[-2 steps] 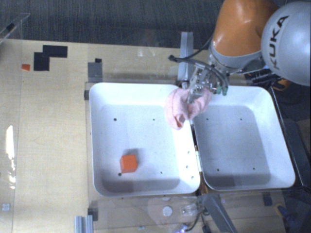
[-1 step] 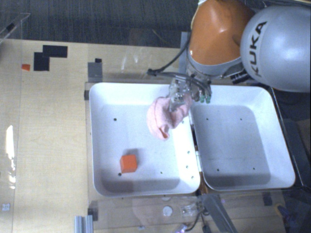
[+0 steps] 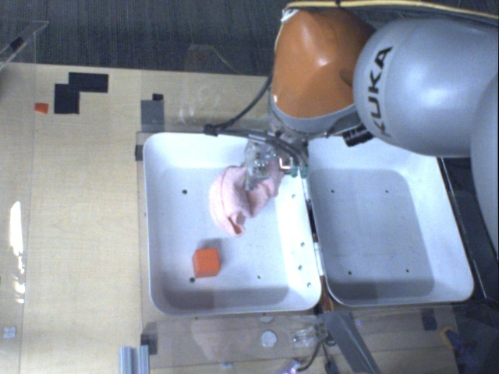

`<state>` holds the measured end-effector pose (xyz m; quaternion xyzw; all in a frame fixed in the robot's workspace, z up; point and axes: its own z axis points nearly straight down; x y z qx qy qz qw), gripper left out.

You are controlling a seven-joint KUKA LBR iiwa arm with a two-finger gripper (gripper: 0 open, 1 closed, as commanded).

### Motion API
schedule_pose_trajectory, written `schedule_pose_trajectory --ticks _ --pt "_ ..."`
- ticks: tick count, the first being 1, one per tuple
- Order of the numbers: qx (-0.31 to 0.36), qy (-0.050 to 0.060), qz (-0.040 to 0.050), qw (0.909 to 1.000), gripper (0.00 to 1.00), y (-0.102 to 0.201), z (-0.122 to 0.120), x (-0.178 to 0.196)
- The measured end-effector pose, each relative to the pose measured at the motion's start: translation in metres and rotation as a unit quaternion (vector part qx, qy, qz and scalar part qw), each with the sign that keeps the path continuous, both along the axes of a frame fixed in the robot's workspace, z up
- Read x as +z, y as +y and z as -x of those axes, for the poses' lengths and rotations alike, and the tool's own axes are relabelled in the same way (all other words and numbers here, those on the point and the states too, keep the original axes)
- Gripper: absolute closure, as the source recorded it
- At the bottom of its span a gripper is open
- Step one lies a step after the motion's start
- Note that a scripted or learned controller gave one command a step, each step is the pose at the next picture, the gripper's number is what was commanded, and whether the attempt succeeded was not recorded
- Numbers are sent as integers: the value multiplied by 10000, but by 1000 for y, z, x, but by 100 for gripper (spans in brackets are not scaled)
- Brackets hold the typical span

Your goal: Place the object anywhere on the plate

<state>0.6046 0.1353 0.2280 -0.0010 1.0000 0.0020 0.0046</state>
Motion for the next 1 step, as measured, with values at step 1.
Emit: schedule_pose_trajectory --ticks 1 --pt "-2 -1 -1 10000 0 0 0 0"
